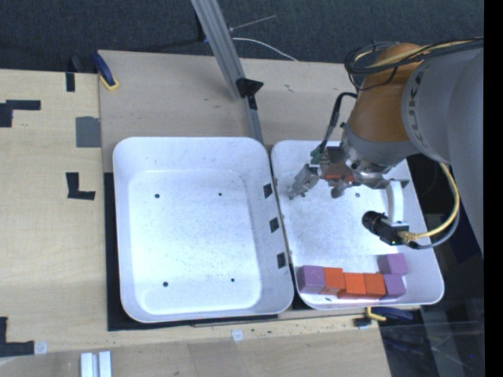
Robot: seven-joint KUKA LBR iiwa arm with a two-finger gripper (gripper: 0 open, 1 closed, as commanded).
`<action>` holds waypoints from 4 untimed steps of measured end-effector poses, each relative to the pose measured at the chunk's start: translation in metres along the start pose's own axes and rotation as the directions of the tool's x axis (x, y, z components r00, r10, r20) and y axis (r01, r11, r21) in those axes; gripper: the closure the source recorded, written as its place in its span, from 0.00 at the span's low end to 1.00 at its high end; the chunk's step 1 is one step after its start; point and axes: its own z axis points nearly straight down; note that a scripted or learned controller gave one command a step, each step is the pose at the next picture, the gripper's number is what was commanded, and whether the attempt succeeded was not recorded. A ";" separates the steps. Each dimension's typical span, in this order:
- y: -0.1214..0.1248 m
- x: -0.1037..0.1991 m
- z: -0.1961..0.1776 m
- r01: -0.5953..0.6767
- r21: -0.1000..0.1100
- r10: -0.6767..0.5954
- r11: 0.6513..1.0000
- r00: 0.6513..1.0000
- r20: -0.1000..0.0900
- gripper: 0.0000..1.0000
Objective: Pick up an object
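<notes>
Nothing is picked up yet. My gripper (314, 181) hangs over the far part of the right bin (346, 226), and I cannot tell how it is set or that it carries anything. The purple and orange blocks (351, 281) lie in a row along that bin's near wall, well apart from it.

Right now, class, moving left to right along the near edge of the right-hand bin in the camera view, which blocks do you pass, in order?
Purple block → orange block → second orange block → purple block at the right end, all in the shallow white right bin.
</notes>
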 end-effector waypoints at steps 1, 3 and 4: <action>0.034 0.064 -0.003 0.003 -0.006 -0.003 1.000 1.000 -0.001 0.00; 0.071 0.096 -0.003 -0.009 -0.004 0.009 1.000 1.000 0.004 0.00; 0.086 0.012 -0.004 -0.012 -0.005 0.012 1.000 1.000 0.006 0.00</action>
